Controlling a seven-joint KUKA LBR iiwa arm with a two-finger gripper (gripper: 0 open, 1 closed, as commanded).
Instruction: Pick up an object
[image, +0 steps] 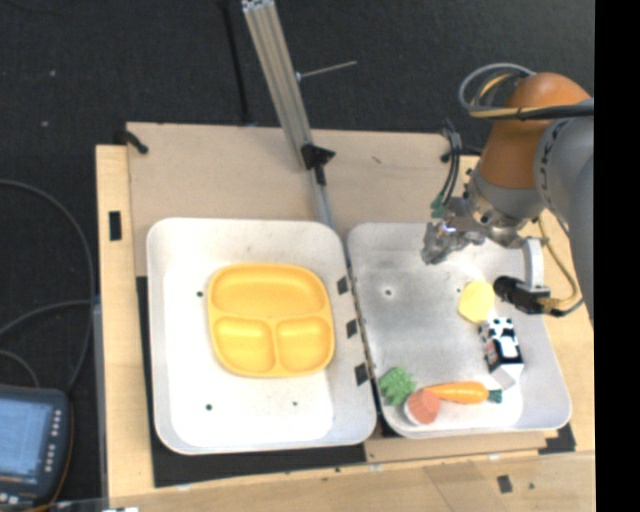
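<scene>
In the left bin (180, 400) a smooth yellow plastic tray (270, 318) with three rounded hollows is lying flat, well apart from the rest. In the right bin (400, 300), whose floor is looking scuffed and grey, the toys are crowding the near and right edges: a knobbly green piece (397, 383), a round pinkish-red piece (423, 406) touching a slim orange carrot (458, 393), a small black-and-white block (501, 343), and a rounded pale yellow piece (477, 300). The gripper (437, 243) is hanging over the far part of this bin, nothing showing between its tips; how wide it is standing cannot be told. The reach seems to be just starting. Next it probably needs to be travelling nearer, to the yellow piece, then descending squarely.
</scene>
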